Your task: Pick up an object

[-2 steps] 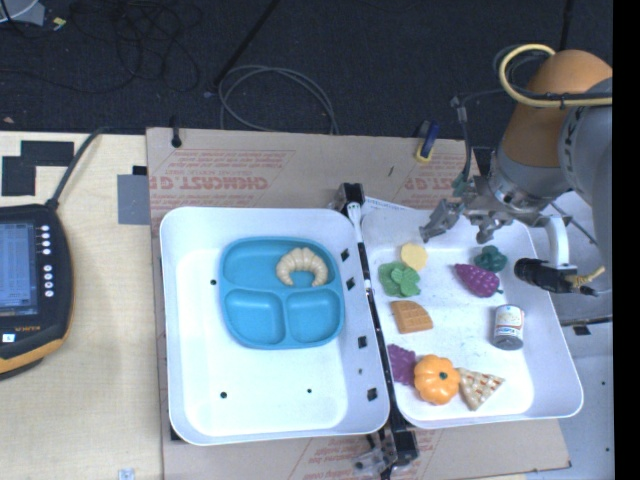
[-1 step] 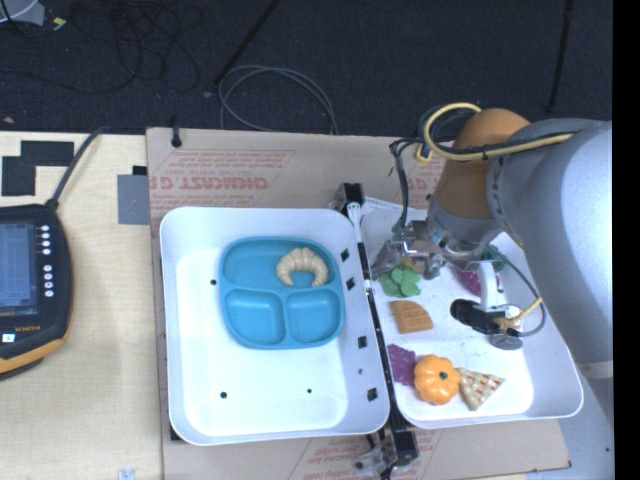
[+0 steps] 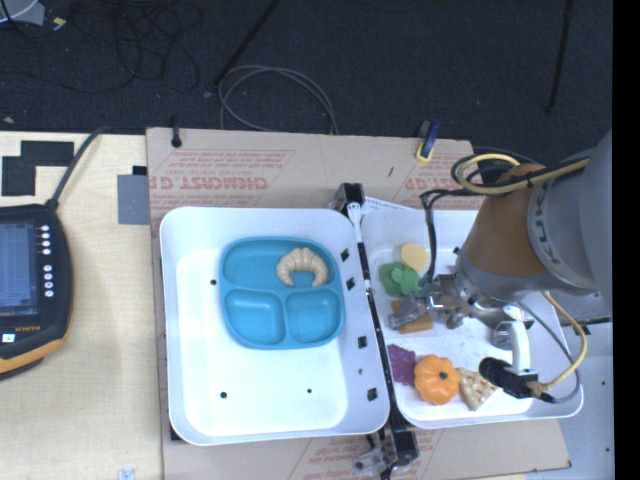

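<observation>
My hand (image 3: 412, 308) is down among toys, just below a green leafy toy (image 3: 402, 279); I cannot tell its grip.

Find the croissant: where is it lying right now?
The croissant lies in the top compartment of the blue tray, inside the left bin, away from the toys in the right bin.

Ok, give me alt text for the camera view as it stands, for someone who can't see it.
The arm's gripper is low in the right bin, among small toy foods: a green piece, a yellow piece, an orange pumpkin. The left bin holds a blue divided tray with a croissant in it.
</observation>
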Robot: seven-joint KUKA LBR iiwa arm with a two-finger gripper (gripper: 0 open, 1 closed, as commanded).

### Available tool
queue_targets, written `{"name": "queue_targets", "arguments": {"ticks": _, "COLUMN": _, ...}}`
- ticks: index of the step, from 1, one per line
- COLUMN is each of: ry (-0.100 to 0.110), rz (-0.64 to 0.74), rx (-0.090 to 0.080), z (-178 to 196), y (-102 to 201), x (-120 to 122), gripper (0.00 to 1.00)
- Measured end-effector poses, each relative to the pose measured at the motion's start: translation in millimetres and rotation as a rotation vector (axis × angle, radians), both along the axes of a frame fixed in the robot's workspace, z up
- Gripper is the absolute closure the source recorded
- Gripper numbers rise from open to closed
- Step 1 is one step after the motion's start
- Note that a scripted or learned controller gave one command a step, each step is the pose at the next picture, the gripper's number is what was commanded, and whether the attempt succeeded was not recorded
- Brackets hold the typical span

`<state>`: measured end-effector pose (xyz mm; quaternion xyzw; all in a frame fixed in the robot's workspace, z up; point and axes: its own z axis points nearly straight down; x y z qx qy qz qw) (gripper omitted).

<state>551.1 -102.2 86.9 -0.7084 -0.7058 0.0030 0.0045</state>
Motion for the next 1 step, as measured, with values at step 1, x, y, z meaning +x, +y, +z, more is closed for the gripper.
{"name": "queue_targets", "arguments": {"ticks": 1, "ry": -0.007, "rz": 0.005, "rx": -0.001, "z": 0.1, "y": 11.2, "x": 11.6, "gripper": 0.00}}
